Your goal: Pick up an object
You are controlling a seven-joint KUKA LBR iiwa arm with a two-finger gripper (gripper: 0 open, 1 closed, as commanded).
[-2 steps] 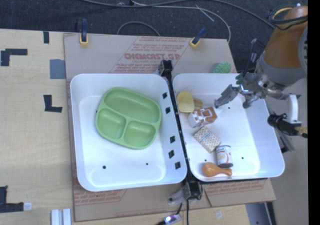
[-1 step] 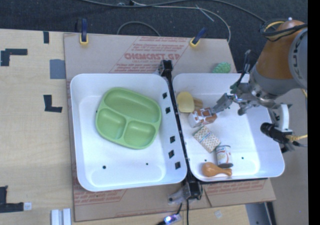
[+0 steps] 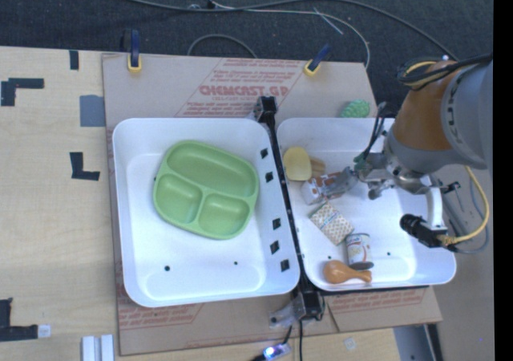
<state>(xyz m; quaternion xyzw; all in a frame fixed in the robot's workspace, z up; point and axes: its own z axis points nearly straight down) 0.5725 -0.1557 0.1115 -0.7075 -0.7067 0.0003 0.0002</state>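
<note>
The right bin [image 3: 401,269] holds several small objects. A pale yellow rounded piece [image 3: 296,163] lies near the divider, with a small red and white item [image 3: 318,189] just below it. Further forward are a checkered packet [image 3: 331,222], a small can [image 3: 357,249] and an orange pear-shaped piece [image 3: 345,273]. My gripper [image 3: 346,181] is low in the right bin, right beside the red and white item, pointing left. The arm reaches in from the right, and its wrist hides part of the bin's right side.
The left bin [image 3: 132,271] holds a green divided plate [image 3: 206,188]. A black divider [image 3: 276,191] runs between the bins. A green knobbly thing [image 3: 355,109] lies outside the right bin's far edge. Cables hang off the wrist at the right [image 3: 433,231].
</note>
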